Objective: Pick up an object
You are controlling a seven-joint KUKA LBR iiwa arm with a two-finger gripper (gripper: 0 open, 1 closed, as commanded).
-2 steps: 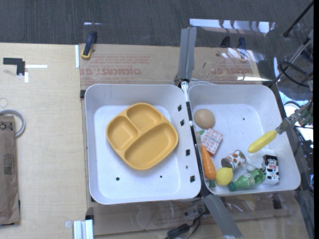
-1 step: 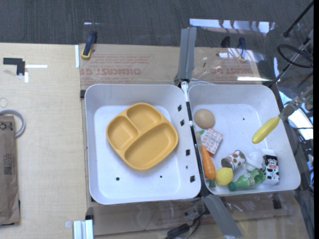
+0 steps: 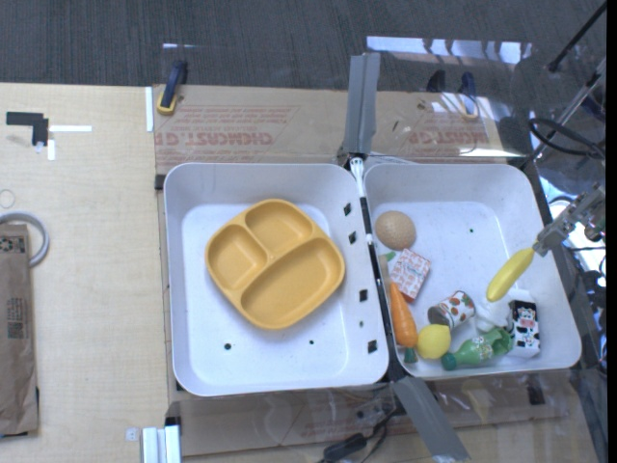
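My pincer [image 3: 581, 215] hangs over the right bin's [image 3: 463, 196] edge, state indeterminate; recommend descending squarely astride the banana [image 3: 509, 274].

Brown paper bag [image 3: 16, 326] cut off by left edge (print illegible).
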